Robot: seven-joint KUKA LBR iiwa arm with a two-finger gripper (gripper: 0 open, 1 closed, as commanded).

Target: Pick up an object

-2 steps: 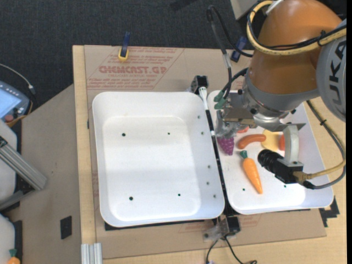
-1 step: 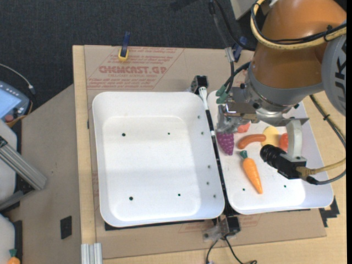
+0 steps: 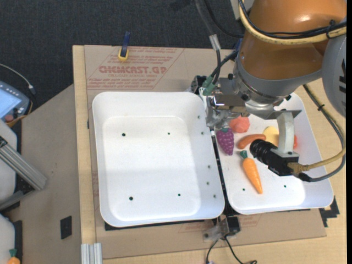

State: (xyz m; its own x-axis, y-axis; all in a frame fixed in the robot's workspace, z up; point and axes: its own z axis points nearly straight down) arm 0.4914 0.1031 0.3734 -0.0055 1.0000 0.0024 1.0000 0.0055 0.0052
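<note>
My gripper (image 3: pixel 223 126) hangs over the left side of the right bin (image 3: pixel 286 198), under the big orange wrist band. Right below its tips lies a purple bunch of grapes (image 3: pixel 225 141); whether the fingers touch it I cannot tell. A pink-red fruit (image 3: pixel 240 125) sits just to the right of the gripper. An orange sausage-shaped piece (image 3: pixel 247 141) and a yellow piece (image 3: pixel 270 132) lie further right. An orange carrot (image 3: pixel 252 174) with a green top lies toward the front of this bin.
The left bin (image 3: pixel 110 120) stands beside the right one, their rims meeting in the middle. A black cable fitting (image 3: pixel 273 158) on the arm hangs over the right bin. Cardboard with a blue-yellow clamp (image 3: pixel 124 50) lies behind.
</note>
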